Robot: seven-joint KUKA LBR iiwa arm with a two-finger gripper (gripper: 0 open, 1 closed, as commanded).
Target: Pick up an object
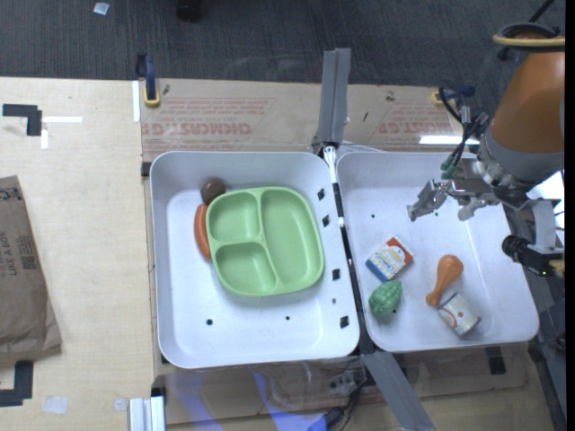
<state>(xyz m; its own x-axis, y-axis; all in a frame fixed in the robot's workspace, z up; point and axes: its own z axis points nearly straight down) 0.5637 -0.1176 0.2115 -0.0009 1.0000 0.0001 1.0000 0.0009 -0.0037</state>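
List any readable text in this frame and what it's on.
"CHEMCAST", red print seen upside down on the brown cardboard sheet behind the bins; my best reading.
Red print on the cardboard's right part: blurred, unreadable.
Dark print on the brown paper bag at left: too small to read.
Small blue and white carton and white can: labels illegible.

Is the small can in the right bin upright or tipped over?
Tipped over. The can lies on its side on the right bin's floor, its side wall facing the camera, just below the orange drumstick.

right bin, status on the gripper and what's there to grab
Gripper open over right bin, holding nothing. Small carton, green toy, drumstick, can below it. Nothing in the way.
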